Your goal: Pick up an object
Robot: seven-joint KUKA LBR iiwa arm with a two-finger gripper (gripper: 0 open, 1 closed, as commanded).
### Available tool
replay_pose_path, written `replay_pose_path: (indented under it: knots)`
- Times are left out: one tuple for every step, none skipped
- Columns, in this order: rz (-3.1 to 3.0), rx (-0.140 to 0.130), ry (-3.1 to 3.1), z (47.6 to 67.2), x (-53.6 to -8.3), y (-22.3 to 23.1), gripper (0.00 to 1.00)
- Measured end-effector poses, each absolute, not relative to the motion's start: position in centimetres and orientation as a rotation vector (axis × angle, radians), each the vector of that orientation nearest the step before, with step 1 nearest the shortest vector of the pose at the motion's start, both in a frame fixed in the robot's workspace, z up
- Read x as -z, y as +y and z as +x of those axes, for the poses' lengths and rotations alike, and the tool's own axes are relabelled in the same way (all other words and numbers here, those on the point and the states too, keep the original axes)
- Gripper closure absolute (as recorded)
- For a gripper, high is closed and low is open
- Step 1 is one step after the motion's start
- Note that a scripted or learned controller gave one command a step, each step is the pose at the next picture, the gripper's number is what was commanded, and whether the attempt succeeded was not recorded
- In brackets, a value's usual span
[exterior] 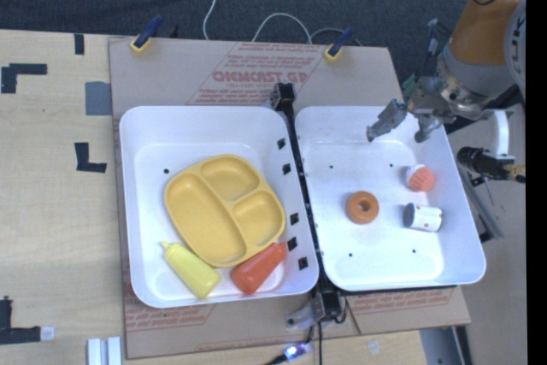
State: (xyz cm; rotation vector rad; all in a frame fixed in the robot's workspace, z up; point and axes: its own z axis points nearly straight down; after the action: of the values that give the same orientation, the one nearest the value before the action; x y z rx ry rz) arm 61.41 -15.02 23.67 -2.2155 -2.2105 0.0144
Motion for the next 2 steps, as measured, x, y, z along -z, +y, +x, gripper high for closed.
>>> replay_pose_path:
  knots:
    - [-2.219,-0.002,-2.223,61.7,-24.5,-15.0,0.00]
    - [-2.216,-0.006,-2.222,62.2,-19.9,-14.5,0.00]
